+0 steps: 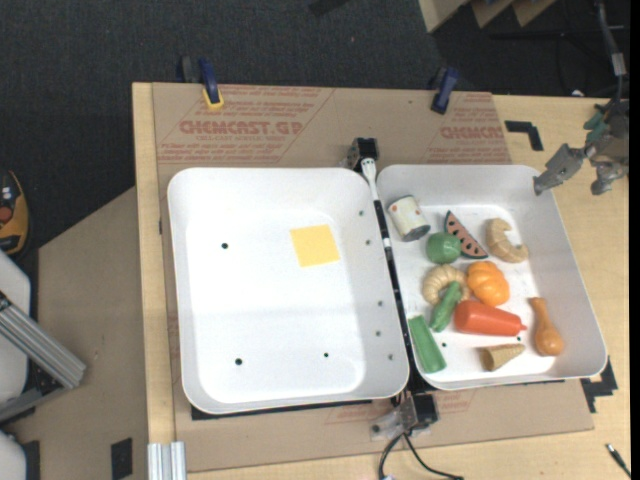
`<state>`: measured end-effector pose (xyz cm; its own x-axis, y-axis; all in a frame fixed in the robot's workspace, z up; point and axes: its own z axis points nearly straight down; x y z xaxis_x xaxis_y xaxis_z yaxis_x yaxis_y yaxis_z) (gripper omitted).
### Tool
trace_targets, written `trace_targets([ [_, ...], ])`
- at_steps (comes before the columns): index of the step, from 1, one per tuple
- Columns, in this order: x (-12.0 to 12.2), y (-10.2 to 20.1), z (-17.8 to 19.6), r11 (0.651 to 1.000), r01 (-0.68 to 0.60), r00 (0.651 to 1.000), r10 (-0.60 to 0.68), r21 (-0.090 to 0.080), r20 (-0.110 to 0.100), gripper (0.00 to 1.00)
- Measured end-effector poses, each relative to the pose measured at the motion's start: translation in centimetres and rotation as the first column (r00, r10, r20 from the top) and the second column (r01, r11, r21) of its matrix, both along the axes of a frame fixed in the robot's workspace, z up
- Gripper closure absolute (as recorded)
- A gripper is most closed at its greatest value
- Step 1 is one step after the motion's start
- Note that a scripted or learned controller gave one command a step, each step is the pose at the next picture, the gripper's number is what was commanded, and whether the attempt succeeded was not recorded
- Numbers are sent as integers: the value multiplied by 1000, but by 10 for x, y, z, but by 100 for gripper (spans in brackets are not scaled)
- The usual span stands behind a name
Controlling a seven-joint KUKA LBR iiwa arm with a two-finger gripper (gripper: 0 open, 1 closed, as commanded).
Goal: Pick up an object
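The grey metal two-finger gripper (575, 165) hovered at the glossy white plastic right bin's (570, 268) far corner; its grip state could not be told.

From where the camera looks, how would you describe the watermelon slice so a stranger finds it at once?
Look at the right-hand white bin, the one crowded with toy food. Near its far side, between the white cylinder and the pale crescent-shaped piece, lies the watermelon slice. It is the only red wedge with dark seeds and a green rind.

Tool (590, 163) at far right edge, raised; finger state unclear.
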<state>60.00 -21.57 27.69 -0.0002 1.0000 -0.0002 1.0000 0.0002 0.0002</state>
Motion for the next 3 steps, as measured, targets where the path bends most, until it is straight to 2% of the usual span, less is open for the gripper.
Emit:
trace_targets([
  [1, -45, 47, -166, 1000, 0, 1000, 0, 8, -18, 0],
  [2, 48, 106, -193, 1000, -8, 1000, 8, -5, 5, 0],
  [3, 45, 104, -181, 1000, -1, 1000, 1, -1, 5, 100],
])
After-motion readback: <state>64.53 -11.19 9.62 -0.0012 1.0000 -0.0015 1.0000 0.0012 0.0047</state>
